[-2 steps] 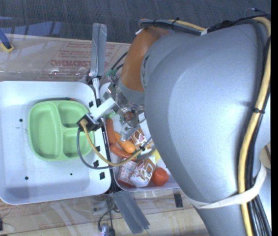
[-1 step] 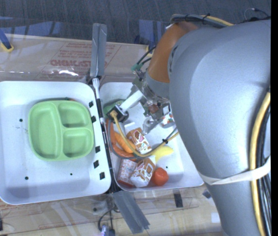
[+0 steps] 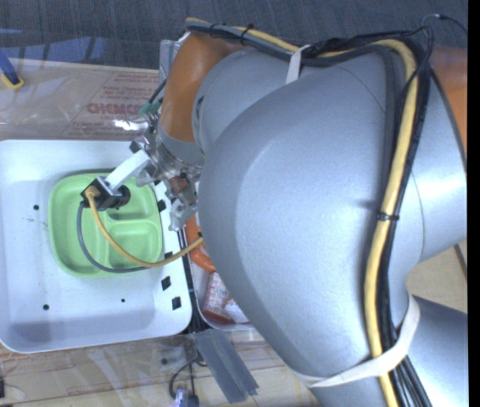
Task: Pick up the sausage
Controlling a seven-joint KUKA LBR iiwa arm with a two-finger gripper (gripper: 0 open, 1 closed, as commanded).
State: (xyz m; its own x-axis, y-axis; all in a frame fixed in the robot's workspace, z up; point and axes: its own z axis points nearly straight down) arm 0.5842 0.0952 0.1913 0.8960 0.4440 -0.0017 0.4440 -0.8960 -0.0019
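Your gripper [image 3: 175, 197] is hanging beside the green plate [image 3: 70, 227] in the left bin [image 3: 11, 244]; you cannot tell the jaws' state, and the sausage pick is looking unfinished.

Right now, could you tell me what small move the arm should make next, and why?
Probably shift the end effector slightly toward the right bin. It hangs over the left bin beside the green plate, while an orange piece, possibly the sausage, peeks out under the arm there.
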